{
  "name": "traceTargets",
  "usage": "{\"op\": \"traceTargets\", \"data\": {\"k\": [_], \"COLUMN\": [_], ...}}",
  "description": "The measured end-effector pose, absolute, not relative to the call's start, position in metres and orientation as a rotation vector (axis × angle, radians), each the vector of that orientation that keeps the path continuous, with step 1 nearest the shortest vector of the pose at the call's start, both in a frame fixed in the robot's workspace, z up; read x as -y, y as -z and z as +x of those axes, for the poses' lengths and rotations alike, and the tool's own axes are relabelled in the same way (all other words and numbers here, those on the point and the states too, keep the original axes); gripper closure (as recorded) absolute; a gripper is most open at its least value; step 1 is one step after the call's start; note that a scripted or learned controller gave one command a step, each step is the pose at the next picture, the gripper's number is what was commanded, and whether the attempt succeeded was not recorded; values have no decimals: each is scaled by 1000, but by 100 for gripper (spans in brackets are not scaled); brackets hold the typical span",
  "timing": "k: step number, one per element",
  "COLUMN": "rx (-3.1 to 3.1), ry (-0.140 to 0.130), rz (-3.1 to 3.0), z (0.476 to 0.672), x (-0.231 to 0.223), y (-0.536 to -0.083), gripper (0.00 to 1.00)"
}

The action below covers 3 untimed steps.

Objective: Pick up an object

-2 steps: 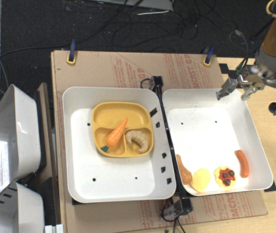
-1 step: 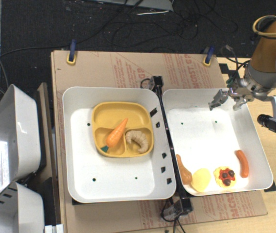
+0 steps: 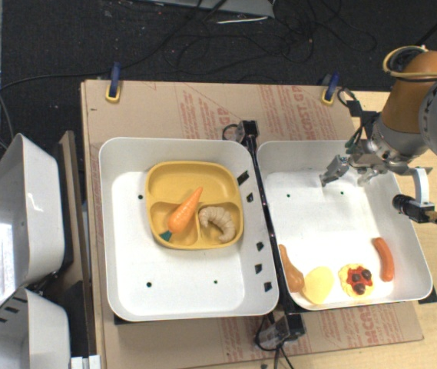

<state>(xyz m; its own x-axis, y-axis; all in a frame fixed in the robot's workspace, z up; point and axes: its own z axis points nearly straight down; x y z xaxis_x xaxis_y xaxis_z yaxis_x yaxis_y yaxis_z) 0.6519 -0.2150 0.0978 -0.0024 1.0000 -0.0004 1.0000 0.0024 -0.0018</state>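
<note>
The cardboard sheet (image 3: 203, 110) under both bins carries red printed lettering, upside down from the camera and too broken up to read as words. Two yellow clamps (image 3: 113, 91) pin it at its far edge.

The gripper (image 3: 354, 167) hangs over the far right corner of the right bin (image 3: 333, 221). Its metal fingers (image 3: 333, 171) stand apart with nothing between them. The arm's upper part is cut off by the frame's right edge, and a black cable fitting (image 3: 414, 206) hangs beside it over the bin's right rim.

Along the right bin's near edge lie four toy foods: a brown drumstick-like piece (image 3: 290, 269) at the near left corner, a pale yellow round piece (image 3: 319, 283) just beside it, a yellow round piece with red and dark toppings (image 3: 356, 279) whose detail is too small to make out, and an orange-red sausage (image 3: 385, 258) near the right wall.

In the left bin (image 3: 126, 283), a yellow divided plate (image 3: 164, 179) sits toward the far right corner, holding an orange carrot (image 3: 185, 210) tilted across its divider and a pale shrimp (image 3: 218, 223) in the near right compartment. A small dark green bit at the carrot's lower end is hard to identify.

At the frame's left edge, white containers (image 3: 18, 214) are partly cut off.
</note>
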Motion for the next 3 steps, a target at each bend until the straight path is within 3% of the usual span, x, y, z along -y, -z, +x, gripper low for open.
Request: {"op": "traceTargets", "data": {"k": [1,3], "rx": [2229,2230], "ry": [1,6], "rz": [-2220,-2223], "z": [653,654], "x": [215,216], "y": [-112,-231], "gripper": [100,100]}}
